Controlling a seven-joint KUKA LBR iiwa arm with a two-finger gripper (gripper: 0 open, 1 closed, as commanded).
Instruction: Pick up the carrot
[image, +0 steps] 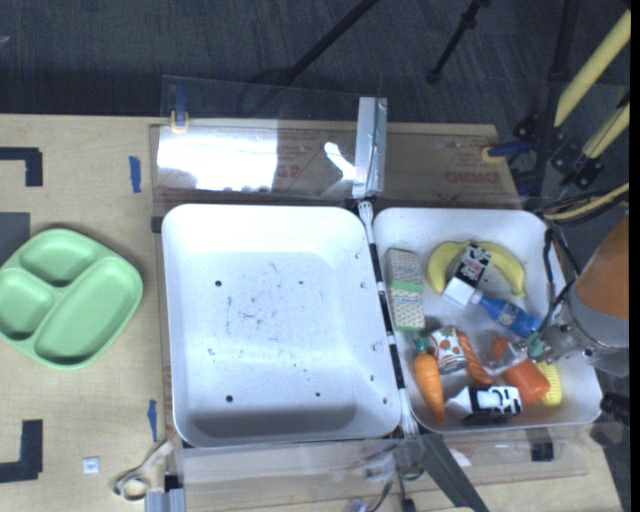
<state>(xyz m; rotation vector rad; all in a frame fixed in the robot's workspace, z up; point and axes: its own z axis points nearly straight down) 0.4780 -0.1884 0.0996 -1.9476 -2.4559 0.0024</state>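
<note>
From the fixed camera above the bench, the carrot (428, 384) lay in the right bin (392, 222), close to that bin's left wall and toward its near edge. It was orange, thicker at the far end and tapering toward the camera, so its long axis ran roughly along the wall, from far to near, with only a slight tilt.

Around it sat clutter: a small carton (452, 350) just to its right and touching or nearly so, a sponge (405, 290) beyond its thick end, a black-and-white toy (496, 400) near its tip, and a banana (476, 262) farther back. The left bin (190, 232) lay across the divider.

The arm (605, 290) came in at the frame's right edge, its orange band visible there. The gripper (540, 345) hung over the right part of the same bin, among a blue bottle (505, 312) and an orange block (530, 380). At this size and angle I could not tell whether it was apart or together, nor whether anything sat in it.

The carrot therefore lay to the gripper's left in the view and a little nearer the camera, well apart from it, with the carton and other items between. I judged the grasp not yet made; the coming move would need travel leftward across the bin and a closing direction across the carrot's width, wary of the wall.
</note>
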